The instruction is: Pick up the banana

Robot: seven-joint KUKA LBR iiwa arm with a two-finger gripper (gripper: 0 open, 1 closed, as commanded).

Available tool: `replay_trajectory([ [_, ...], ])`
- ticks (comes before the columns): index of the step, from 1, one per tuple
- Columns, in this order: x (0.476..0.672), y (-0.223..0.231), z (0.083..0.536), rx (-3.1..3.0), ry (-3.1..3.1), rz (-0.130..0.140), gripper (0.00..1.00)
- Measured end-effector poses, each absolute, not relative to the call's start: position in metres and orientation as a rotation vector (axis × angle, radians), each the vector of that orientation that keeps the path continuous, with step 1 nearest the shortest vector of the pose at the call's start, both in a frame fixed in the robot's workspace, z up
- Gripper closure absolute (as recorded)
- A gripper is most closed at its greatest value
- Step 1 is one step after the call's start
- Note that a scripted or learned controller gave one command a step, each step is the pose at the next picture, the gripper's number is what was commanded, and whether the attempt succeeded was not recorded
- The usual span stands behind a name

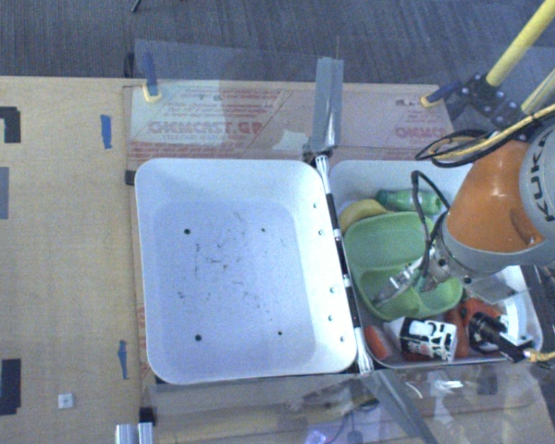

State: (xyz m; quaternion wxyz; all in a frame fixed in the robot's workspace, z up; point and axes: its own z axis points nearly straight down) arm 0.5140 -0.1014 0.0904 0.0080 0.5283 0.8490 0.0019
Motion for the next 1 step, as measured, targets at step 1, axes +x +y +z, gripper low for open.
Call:
replay_trajectory([
  [1, 0.5584, -0.1419, 0.1010, 1.902, 2.512, -0.007, 0.00],
])
